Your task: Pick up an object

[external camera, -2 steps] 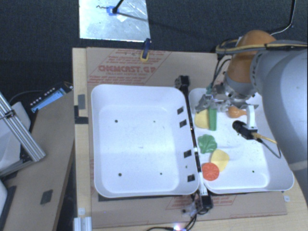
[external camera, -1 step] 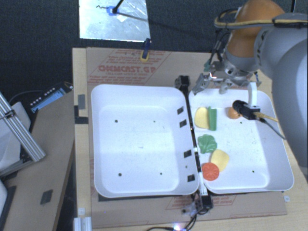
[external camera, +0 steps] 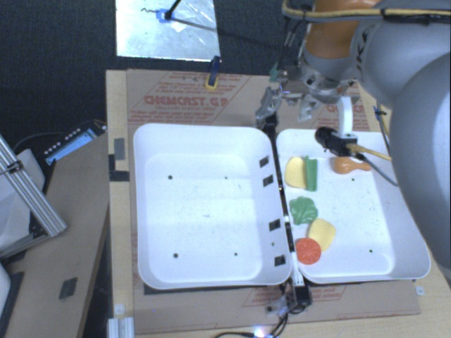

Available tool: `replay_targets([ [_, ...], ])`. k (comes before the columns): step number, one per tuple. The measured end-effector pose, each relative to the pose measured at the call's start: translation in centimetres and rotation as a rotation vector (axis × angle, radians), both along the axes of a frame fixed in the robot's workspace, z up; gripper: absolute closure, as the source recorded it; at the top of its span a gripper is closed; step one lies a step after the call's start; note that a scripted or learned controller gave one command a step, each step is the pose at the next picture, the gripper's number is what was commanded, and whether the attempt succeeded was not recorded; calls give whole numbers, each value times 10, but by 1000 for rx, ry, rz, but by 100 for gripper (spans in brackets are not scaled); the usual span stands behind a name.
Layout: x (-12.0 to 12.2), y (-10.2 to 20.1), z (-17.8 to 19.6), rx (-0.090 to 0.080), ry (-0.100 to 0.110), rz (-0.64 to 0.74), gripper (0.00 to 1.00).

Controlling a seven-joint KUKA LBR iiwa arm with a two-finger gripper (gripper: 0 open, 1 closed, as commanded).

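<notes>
- Hand (external camera: 287, 107): raised over the far rim where the two bins meet. Its two fingers (external camera: 267, 110) stand apart with nothing between them.
- Orange piece (external camera: 344, 165): the thing nearest the hand, just on the near side of it and toward the arm, lying on the floor of the right bin (external camera: 370, 220).
- Yellow block (external camera: 296, 172) with a green strip (external camera: 311, 174) touching its side: on the near side of the hand, close to the wall between the bins.
- Green leafy piece (external camera: 303, 210): further from the hand along the same wall.
- Yellow lump (external camera: 323, 232) and red round piece (external camera: 308, 251): touching one another, the things furthest from the hand, near the front rim.
- Left bin (external camera: 204, 210): beside the hand, on the side away from the arm.
- Cardboard sheet (external camera: 183, 98): lies under both bins on the surface.
- Progress: judged to be at the start. Nothing is grasped and every piece rests in the right bin. What remains is to pick a target, descend over it, close on it and lift it.
</notes>
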State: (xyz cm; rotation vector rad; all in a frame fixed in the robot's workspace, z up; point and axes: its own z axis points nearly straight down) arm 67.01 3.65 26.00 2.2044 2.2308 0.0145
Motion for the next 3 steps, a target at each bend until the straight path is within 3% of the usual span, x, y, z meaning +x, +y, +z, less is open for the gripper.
replay_targets([
  [1,0,-6,6,-3,3,-3,100],
  [2,-9,-20,121,-3,-4,-6,100],
  [3,-22,28,172,0,2,-2,100],
])
